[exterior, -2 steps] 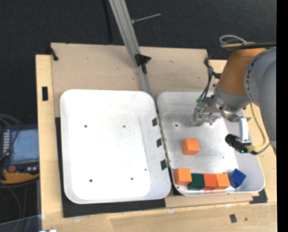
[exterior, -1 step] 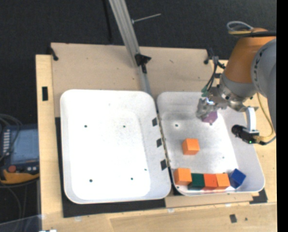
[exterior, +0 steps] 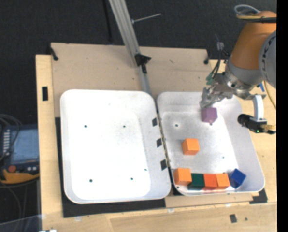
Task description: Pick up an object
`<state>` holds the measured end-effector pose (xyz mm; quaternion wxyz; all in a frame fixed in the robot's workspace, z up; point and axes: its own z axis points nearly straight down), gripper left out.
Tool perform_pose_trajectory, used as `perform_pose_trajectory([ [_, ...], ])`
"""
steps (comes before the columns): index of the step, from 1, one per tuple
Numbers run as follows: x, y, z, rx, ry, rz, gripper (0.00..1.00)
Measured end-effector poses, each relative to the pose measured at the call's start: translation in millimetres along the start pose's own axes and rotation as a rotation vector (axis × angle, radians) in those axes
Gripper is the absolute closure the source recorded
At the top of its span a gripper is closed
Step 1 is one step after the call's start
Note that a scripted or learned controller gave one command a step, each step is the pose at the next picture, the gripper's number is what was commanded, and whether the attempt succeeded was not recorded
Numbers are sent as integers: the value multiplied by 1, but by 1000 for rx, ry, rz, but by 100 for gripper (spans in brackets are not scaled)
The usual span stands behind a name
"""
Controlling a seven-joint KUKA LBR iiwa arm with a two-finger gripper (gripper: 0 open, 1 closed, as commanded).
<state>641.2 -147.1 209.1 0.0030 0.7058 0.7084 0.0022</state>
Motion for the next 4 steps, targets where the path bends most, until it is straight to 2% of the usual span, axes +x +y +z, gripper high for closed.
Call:
perform_pose_trajectory([
  [1, -2, 2, -55, -1, -1, -1, 100],
  [2, 60, 4, -55, 7, 2, -3, 100],
  [3, 110, -3, -54, 8, 2, -2, 100],
  [4, 168, 1, -54, 6, 2, -4, 100],
])
